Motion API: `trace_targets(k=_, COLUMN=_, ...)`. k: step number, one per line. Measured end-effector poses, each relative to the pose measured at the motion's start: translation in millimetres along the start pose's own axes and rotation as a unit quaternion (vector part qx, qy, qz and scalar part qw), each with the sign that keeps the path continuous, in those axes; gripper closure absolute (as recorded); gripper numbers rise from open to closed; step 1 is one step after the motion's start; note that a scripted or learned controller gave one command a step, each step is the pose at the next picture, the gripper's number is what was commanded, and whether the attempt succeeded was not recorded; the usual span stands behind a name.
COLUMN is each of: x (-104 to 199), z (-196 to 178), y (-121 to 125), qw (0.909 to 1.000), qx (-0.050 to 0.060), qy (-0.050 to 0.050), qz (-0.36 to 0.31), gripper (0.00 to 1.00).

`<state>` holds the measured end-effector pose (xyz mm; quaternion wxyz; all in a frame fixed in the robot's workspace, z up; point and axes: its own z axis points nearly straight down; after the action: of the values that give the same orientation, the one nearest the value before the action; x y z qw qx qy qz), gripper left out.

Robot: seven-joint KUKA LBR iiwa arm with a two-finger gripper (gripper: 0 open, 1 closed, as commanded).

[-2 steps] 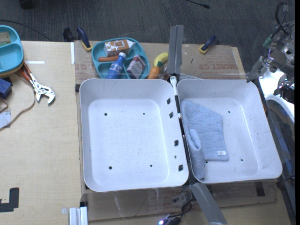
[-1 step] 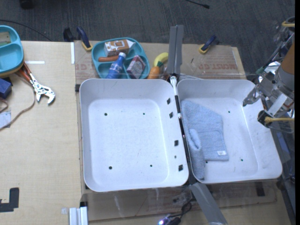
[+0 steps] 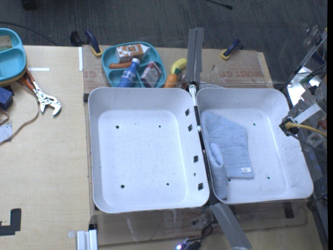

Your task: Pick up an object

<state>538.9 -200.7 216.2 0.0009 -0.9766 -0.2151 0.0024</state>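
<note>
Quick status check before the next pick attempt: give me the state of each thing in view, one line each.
Grey towel: lying crumpled flat in the right bin, against its left wall.
Right bin: holds the towel.
Left bin: white floor bare, beside the right bin.
Teal tray: behind the bins, packed with small items.
Wrench: lying on the bench, left of the bins.

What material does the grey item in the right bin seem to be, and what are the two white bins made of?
The grey item looks like soft terry cloth, likely a towel: matte, fuzzy surface, folds, and a small sewn label at one corner. The two white bins seem to be moulded plastic: smooth, slightly glossy, with rounded corners and thin rims.
</note>
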Motion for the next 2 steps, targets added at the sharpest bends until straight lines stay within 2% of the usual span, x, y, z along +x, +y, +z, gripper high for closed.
trace_targets(k=1, x=-20.0, z=7.8, y=13.8, qw=0.9935, qx=0.0, qy=0.0, qz=0.114, gripper=0.0)
trace_targets(k=2, x=-16.4, z=-80.3, y=16.0, qw=0.9959, qx=-0.001, qy=0.0, qz=0.09, gripper=0.0)
